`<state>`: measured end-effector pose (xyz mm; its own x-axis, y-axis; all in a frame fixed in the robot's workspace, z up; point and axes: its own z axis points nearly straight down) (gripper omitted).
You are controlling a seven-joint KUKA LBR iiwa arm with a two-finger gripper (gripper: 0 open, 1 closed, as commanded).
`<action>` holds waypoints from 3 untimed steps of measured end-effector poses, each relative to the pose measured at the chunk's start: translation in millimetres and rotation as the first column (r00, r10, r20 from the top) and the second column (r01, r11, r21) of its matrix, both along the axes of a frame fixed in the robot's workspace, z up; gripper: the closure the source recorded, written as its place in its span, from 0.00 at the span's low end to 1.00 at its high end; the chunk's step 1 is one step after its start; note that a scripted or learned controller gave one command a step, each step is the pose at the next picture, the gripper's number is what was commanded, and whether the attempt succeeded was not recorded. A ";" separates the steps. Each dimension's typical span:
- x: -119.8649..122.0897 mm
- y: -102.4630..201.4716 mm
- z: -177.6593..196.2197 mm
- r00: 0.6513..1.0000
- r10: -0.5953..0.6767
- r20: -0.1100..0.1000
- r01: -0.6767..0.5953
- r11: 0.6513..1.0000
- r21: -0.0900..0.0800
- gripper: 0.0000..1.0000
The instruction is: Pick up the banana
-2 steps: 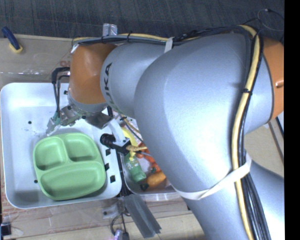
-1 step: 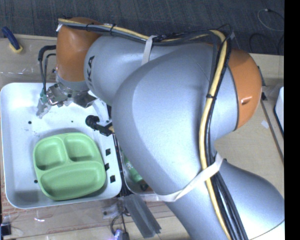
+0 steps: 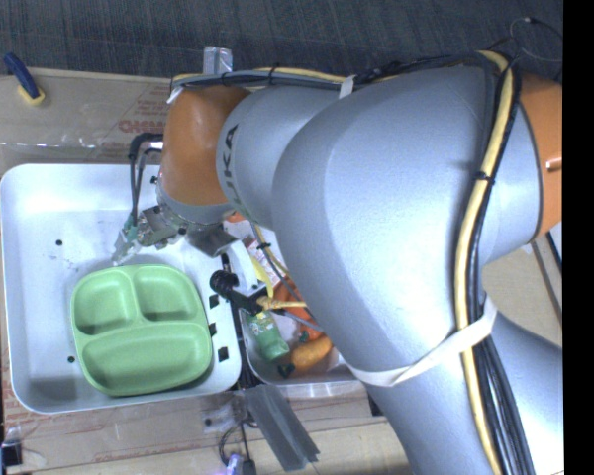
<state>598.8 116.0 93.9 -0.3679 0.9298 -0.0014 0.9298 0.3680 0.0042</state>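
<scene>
At the six o'clock edge of the right white bin point(image 3: 307, 384), a small green bottle point(image 3: 270, 336) lies beside an orange-yellow curved piece point(image 3: 312, 352), possibly the banana, though the arm covers most of it. At nine o'clock from there, a green three-compartment plastic tray point(image 3: 142, 330) sits in the left white bin point(image 3: 30, 265). Above the tray, toward twelve o'clock, the gripper point(image 3: 139, 231) hangs over bare bin floor; whether it is clenched or released cannot be told. The grey arm point(image 3: 396, 226) hides nearly the whole right bin.
</scene>
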 end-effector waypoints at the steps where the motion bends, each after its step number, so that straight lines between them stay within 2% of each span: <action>1: 51.2 64.9 -2.2 0.975 -0.221 -0.006 0.221 0.975 -0.001 0.00; 2: 50.8 67.1 8.1 0.977 -0.213 -0.007 0.213 0.977 -0.001 1.00; 3: 50.7 67.5 8.0 0.977 -0.212 -0.007 0.212 0.977 -0.002 0.00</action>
